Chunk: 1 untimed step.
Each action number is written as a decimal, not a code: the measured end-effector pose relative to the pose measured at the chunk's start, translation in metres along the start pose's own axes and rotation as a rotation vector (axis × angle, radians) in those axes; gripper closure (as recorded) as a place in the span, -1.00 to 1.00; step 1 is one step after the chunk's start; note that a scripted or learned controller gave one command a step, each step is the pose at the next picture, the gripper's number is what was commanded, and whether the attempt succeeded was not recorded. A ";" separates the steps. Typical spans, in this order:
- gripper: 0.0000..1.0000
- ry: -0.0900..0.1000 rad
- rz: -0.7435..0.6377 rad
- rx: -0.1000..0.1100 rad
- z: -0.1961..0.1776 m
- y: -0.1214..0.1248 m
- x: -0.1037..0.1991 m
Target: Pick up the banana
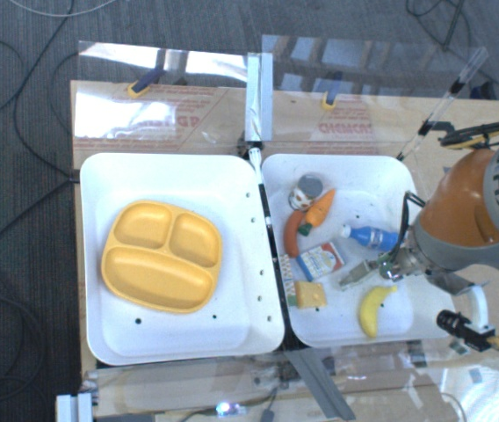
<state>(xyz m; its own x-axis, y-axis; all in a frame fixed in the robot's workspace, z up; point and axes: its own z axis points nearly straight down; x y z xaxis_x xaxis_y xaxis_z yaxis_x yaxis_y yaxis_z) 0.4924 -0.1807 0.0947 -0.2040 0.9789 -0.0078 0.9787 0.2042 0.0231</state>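
Fingers (pixel 351 279) of the grey two-finger gripper (pixel 357 276) are seen drawn together, nothing clamped between them. The yellow curved banana (pixel 371 310) is found just beside them at 6 o'clock, in the right white bin (pixel 405 176), its long axis judged roughly 1-to-7 o'clock.

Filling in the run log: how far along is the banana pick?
Done: the arm has reached into the right bin, and the end effector sits just above the banana, which lies on the bin floor near the front edge. In hand: nothing visibly; the banana is not between the fingers. Left: close on it and lift. The yellow tray sits in the left bin.
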 end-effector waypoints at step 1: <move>-1.00 -0.007 -0.374 0.009 0.000 -0.006 -0.008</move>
<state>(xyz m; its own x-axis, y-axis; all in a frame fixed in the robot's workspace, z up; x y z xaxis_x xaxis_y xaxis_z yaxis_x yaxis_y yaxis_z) 0.4883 -0.1898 0.0946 -0.5476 0.8365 -0.0209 0.8365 0.5478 0.0083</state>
